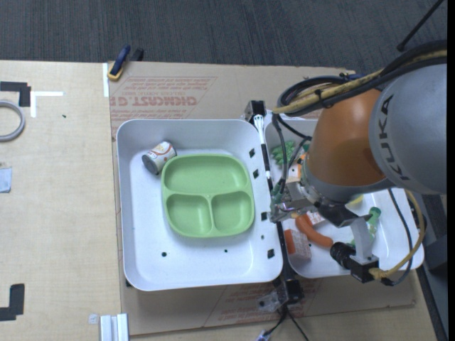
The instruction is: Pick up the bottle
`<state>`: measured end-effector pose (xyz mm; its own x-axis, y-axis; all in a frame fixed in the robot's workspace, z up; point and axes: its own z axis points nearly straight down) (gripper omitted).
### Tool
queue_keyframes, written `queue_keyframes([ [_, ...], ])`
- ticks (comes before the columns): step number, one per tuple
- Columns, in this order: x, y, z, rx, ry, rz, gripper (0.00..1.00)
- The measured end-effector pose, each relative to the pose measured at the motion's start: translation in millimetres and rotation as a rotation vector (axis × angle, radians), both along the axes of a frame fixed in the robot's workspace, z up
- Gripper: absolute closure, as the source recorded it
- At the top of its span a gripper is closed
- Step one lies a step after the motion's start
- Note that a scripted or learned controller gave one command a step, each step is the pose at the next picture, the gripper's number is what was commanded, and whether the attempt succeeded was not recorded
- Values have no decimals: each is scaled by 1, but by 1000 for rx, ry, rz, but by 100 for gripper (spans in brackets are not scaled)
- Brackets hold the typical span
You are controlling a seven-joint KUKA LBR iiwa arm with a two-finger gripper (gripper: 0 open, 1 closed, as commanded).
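At the near edge of the bench (57, 261), bare cardboard is seen in front of the left bin (199, 268), whose near floor is left open. The right bin (306, 265) is largely covered by the arm (355, 148); an orange piece (316, 233) and a red-and-white packet (297, 245) are seen by its near left rim. Whether the gripper is open or closed cannot be told. A green divided plate (208, 194) is set in the middle of the left bin. The bottle (158, 155), small and pale with a grey end, is laid on its side in the far left corner, touching the plate's rim, well apart from the arm. A blue object (119, 61) is found at the bench's far edge.
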<state>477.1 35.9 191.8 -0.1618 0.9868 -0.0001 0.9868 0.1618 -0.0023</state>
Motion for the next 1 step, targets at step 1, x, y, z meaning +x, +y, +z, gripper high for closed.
queue_keyframes([
  [1,0,91,-10,-1,-1,-116,100],
])
